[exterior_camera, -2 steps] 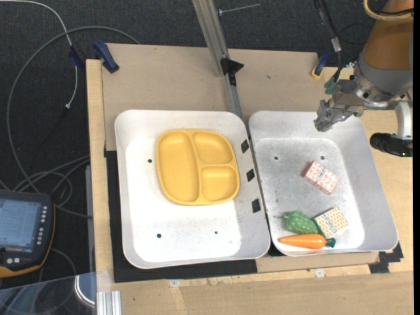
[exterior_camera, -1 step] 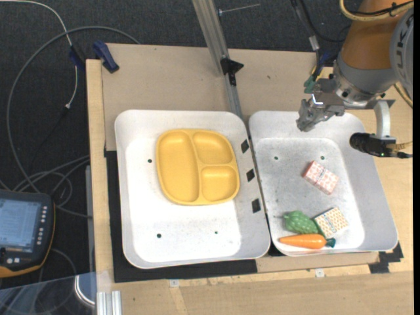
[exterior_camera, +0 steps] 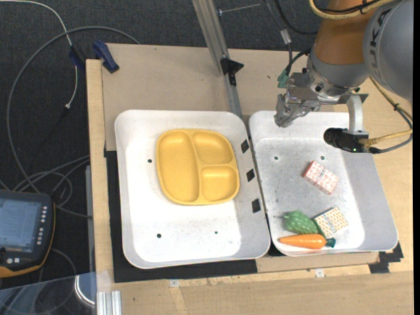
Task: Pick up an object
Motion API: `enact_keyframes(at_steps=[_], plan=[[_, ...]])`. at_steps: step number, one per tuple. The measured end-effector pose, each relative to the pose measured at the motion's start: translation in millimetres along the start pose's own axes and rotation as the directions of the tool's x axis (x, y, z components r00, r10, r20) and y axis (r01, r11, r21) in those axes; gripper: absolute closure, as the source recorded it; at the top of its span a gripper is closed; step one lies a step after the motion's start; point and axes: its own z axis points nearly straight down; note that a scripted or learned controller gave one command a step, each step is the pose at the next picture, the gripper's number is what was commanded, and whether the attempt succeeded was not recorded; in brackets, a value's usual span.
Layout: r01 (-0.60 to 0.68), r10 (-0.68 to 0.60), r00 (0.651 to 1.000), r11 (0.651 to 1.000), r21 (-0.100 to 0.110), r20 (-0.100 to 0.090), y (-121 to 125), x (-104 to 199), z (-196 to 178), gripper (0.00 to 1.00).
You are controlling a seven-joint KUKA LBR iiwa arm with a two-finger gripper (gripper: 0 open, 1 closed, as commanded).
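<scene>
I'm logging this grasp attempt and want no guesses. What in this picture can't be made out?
- Gripper, camera view: its finger state is unreadable, too small and dark over the right bin's far edge.
- Arm: cut off by the top and right edges.
- Patterned box: print too small to read.
- Carrot's green end: partly hidden by that box.

Tan wooden counter (exterior_camera: 177, 67) bearing two shallow white bins side by side on black mat (exterior_camera: 115, 195): left bin (exterior_camera: 134, 195), right bin (exterior_camera: 374, 195). Blue clamp (exterior_camera: 105, 56) at counter's far left corner; slanted metal post (exterior_camera: 213, 31) rising behind bins.
</scene>
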Motion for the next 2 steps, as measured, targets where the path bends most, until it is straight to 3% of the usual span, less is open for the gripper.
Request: enact_keyframes(at_steps=[2], plan=[[0.001, -0.001, 1.000, 1.000, 0.001, 0.000, 0.0, 125.4, 0.6, 1.00]])
